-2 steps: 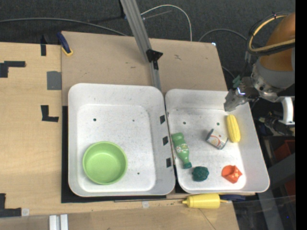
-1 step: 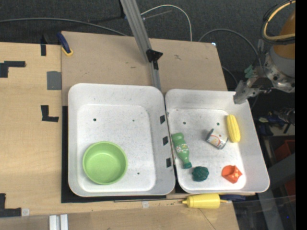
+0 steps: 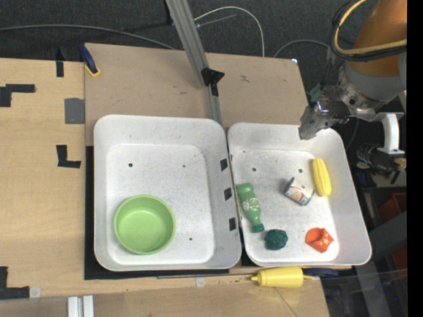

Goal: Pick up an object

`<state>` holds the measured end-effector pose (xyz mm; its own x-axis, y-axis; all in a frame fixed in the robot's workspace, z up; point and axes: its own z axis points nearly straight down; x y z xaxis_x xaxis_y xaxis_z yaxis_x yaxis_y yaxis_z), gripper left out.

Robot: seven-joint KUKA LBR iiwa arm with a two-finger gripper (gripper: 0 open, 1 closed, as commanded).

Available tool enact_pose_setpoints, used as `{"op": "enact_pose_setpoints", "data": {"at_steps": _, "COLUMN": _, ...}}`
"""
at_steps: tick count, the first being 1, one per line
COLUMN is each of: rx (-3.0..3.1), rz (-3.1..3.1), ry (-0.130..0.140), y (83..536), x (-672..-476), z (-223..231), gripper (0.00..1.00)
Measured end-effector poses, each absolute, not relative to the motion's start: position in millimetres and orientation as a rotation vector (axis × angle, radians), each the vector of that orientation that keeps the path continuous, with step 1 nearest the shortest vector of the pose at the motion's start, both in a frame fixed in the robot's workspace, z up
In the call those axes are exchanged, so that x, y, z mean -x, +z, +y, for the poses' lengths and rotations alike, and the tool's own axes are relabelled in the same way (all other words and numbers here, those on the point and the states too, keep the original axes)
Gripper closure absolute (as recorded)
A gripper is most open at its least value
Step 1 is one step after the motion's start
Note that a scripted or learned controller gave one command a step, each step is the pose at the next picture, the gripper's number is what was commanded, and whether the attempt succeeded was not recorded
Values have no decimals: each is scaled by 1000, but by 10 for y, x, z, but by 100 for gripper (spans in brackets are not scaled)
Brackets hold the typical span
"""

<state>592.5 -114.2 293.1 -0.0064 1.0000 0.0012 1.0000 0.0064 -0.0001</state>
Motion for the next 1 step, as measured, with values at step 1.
{"op": "enact_pose_setpoints", "data": {"at_steps": 1, "rx": 2213, "rz": -2226, "ry": 3, "y": 2717, "x": -6022, "z": -650, "gripper": 100}}
